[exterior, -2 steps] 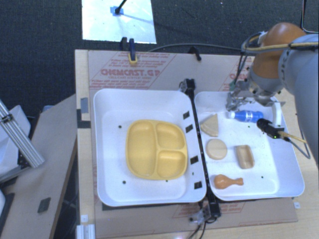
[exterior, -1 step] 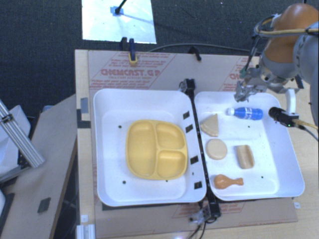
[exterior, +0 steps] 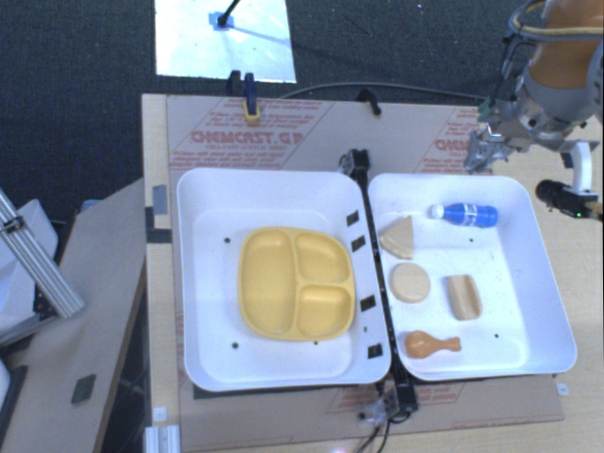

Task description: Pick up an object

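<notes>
Though hand [exterior: 479, 154] state unclear — glossy blue bottle [exterior: 465, 214], rounded tan foods, smooth white bin [exterior: 547, 281].

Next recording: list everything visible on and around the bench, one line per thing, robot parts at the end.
bins: two, white, side by side on the bench
divided plate: one, yellow, in the left bin
bottle: one, blue with white cap, lying at the right bin's far side
wedge piece: one, tan, right bin near the divider
round piece: one, pale tan, middle of the right bin
bread-like block: one, tan, right of the round piece
drumstick: one, orange, near edge of the right bin
clamp: one, blue and yellow, bench's far edge
arm: one, grey with orange band, upper right
tool: one, grey, above the right bin's far rim
</notes>
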Robot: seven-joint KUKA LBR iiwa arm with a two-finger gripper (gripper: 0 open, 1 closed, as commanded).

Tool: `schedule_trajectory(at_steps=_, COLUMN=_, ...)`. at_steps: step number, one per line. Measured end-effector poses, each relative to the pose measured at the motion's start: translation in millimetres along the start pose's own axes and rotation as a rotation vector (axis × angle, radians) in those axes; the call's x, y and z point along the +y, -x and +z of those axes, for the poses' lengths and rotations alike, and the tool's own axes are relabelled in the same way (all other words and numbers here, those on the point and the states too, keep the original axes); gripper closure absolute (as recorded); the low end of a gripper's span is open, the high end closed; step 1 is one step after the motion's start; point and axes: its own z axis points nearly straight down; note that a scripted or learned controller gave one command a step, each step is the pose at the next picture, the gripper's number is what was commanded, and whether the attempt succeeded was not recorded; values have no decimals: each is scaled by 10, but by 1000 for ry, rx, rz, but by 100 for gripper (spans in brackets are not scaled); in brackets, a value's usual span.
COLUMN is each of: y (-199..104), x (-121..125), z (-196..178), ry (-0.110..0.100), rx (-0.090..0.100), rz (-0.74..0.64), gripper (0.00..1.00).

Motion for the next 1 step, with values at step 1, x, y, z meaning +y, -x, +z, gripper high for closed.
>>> schedule_trajectory(at_steps=1, y=2, x=12, z=-349, ry=-3, rx=1, rz=-2, gripper=100)
